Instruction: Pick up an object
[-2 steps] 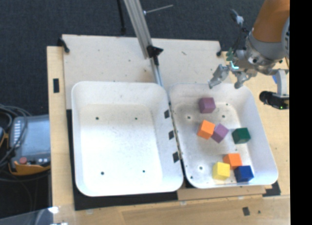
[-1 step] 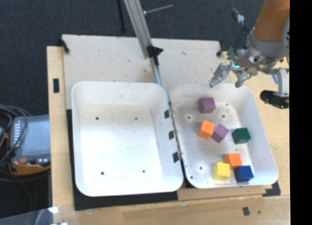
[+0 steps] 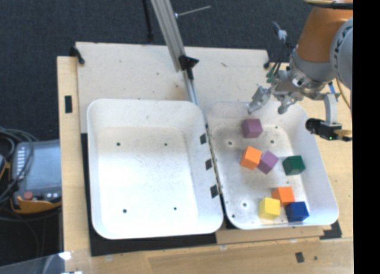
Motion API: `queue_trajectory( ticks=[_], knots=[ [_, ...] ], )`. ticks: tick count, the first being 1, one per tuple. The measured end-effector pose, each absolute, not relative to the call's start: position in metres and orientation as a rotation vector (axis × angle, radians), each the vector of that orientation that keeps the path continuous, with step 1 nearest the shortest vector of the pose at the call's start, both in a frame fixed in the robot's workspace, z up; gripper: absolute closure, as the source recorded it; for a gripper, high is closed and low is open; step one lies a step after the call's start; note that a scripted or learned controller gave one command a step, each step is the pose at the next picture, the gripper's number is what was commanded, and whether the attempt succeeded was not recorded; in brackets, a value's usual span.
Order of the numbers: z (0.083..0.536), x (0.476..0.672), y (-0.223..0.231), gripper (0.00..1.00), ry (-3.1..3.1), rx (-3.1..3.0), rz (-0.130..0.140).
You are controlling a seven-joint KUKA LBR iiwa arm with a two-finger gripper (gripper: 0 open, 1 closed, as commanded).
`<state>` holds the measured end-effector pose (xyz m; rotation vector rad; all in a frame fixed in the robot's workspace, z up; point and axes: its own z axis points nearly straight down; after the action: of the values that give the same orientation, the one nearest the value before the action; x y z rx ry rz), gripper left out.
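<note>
With the gripper (image 3: 270,102) spread open and holding nothing above the right bin's (image 3: 317,175) far edge, the nearest purple cube (image 3: 252,127) just below it is the easiest pick: centre the 2 fingers over opposite flat faces, descend straight, then close.

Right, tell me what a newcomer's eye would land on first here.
First, the coloured cubes scattered in the right bin: a purple cube at the top, an orange cube mid-bin, and a yellow cube and blue cube near the front. Next, the gripper, open, hovering above that bin's far edge.
</note>
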<state>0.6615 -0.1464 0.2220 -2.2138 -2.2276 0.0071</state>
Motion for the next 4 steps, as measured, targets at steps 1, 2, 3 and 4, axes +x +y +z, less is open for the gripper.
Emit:
queue_trajectory(
  ticks=[1,2,3,4],
  knots=[
    [0.163,0.666,-0.141,0.0,-2.227,-2.212,0.008],
    [0.104,0.663,-0.15,0.0,-2.22,-2.221,0.008],
    [0.12,0.665,-0.151,1.0,-2.224,-2.226,-0.002],
    [0.181,0.66,-0.157,1.0,-2.223,-2.227,-0.005]
  ],
)
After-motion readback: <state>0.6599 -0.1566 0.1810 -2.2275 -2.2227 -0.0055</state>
